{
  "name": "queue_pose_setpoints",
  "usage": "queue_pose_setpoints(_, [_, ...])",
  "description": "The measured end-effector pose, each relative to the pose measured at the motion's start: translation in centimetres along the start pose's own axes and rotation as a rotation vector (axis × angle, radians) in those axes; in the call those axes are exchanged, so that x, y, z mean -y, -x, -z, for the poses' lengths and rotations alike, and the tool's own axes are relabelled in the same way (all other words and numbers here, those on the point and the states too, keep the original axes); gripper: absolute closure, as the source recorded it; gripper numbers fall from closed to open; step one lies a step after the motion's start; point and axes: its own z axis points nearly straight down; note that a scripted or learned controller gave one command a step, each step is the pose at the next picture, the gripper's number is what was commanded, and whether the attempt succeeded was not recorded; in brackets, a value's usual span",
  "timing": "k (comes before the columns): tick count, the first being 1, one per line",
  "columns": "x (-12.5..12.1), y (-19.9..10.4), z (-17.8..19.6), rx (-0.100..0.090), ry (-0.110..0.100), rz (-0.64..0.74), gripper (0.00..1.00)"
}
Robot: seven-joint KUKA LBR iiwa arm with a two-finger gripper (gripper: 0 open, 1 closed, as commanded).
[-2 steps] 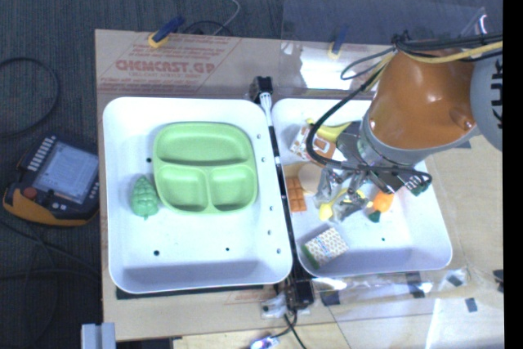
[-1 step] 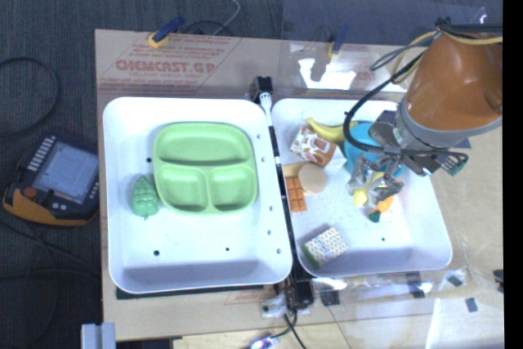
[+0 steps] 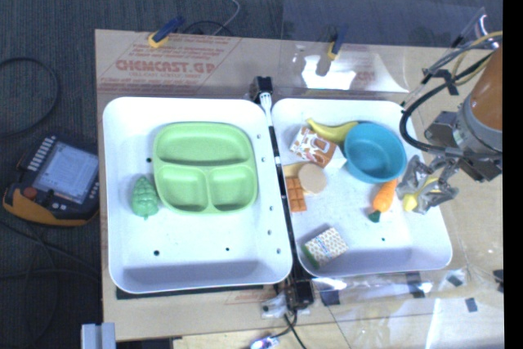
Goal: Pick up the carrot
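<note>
Nearest the lower edge of the frame, a small patterned box lies tilted in the right-hand white bin. Above it sit a tan round disc, an orange waffle-like piece, a red-and-white printed packet, a yellow banana and a blue plastic bowl. An orange carrot with a green tip lies just below the bowl, toward the bin's right side. Just right of the carrot, at the bin's right rim, hangs the grey two-finger gripper; whether it is released or clenched I cannot tell. In the left-hand white bin, a green divided plastic tray rests, with a green bumpy toy touching its lower left corner.
</note>
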Motion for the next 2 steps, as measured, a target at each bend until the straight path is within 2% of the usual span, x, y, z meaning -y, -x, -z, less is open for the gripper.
queue_pose_setpoints(1, [-0.3, 0.3, -0.3, -0.001, 0.008, 0.006, 0.0])
queue_pose_setpoints(2, [1.8, 3.4, -12.7, -0.004, 0.024, 0.139, 0.0])
